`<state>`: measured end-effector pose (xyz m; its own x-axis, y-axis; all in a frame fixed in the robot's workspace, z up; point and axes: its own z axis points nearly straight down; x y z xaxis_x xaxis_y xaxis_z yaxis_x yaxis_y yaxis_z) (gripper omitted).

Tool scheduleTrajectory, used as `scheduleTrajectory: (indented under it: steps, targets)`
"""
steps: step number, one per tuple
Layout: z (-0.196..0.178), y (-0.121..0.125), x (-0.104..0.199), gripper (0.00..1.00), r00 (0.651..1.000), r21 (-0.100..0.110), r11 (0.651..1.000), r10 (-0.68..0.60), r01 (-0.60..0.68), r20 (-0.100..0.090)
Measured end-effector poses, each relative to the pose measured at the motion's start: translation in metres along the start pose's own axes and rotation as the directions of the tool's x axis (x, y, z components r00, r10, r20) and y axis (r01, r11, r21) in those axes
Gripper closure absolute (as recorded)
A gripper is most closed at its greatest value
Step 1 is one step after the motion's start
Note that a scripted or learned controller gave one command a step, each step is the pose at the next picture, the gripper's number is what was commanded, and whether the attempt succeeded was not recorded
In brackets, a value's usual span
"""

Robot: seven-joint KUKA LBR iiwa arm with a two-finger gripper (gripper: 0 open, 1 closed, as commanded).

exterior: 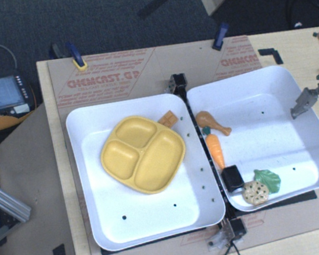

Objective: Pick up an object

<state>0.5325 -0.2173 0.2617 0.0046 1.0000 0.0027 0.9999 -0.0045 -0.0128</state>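
You have bright, even light from overhead — the two white bins [261, 87] come close to washing out, with their inner walls nearly featureless. Shadows are short and soft, tucked just under the yellow divided plate [144, 154]. The dark floor beyond the worktop [109, 72] falls off dim. Focus is fair at centre — detail softens toward the right edge.
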Motion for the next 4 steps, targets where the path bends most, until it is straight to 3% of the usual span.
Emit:
scheduleTrajectory:
  steps: [1, 4]
  targets:
    - [-0.007, 0.002, 0.001, 0.0, 1.0, -0.013, 1.0, -0.004, 0.004, 0.004]
    - [0.136, 0.008, 0.002, 0.0, 1.0, -0.008, 1.0, -0.005, 0.005, -0.001]
